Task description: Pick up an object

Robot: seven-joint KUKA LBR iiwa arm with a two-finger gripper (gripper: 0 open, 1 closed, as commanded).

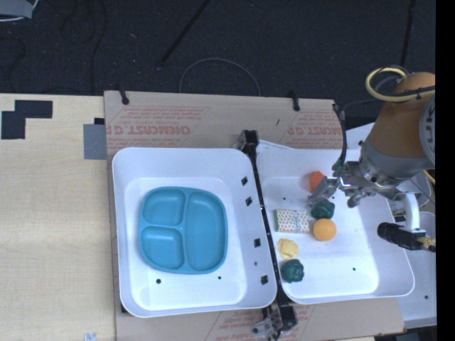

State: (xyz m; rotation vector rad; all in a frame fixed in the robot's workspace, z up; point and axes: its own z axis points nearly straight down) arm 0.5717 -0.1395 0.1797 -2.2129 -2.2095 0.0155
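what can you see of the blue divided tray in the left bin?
The blue divided tray is a glossy, plastic-looking light blue dish with rounded corners and three compartments: one long section on its right side and two smaller ones on its left. It lies flat and upright, turned slightly askew, roughly centred on the floor of the left bin. Its compartments hold nothing visible. Only the bin floor touches it; the tool is over the right bin, well apart.

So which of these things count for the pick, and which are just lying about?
For the pick:
gripper
dark green piece beside it
orange ball
red-orange piece
patterned card
yellow piece
green piece
right bin

Lying about:
blue divided plate
left bin
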